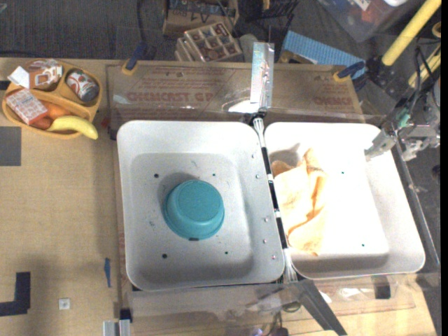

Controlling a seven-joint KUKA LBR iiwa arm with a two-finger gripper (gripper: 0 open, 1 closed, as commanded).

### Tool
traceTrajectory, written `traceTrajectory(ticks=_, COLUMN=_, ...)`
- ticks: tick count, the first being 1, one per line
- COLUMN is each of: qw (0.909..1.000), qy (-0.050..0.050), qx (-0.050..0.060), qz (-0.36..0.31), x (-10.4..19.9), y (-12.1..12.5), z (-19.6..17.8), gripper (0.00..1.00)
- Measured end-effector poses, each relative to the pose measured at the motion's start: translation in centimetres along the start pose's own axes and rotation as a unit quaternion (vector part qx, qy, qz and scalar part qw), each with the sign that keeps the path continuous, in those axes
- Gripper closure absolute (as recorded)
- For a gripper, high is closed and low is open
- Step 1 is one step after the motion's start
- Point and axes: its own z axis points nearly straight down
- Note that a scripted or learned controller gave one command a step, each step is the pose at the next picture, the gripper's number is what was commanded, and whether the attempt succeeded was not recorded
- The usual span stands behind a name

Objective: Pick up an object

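Observation:
A teal bowl (194, 208) lies upside down in the middle of the left white bin (140, 145). A cream cloth with orange stripes (301, 201) lies crumpled along the left side of the right white bin (392, 215). My gripper (383, 144) hangs over the far right corner of the right bin, well away from the cloth and with nothing seen in it. Cables and dark clutter behind blur its outline.
A yellow tray (49, 107) with a banana and toy food sits on the bench at the far left. Cardboard panels (182, 93) stand behind both bins, held by clamps. A yellow pole (413, 23) slants across the top right.

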Motion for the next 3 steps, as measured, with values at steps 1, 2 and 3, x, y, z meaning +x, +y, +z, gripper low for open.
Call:
traceTrajectory(ticks=1, qw=0.9993, qy=0.000, qx=0.000, qz=-0.038, x=4.8, y=1.5, z=10.0, gripper=0.00)
traceTrajectory(ticks=2, qw=0.9935, qy=-0.002, qx=-0.006, qz=-0.113, x=12.1, y=1.7, z=13.9, gripper=0.00)
traceTrajectory(ticks=3, qw=0.9954, qy=-0.001, qx=-0.006, qz=-0.096, x=11.0, y=-1.4, z=13.9, gripper=0.00)
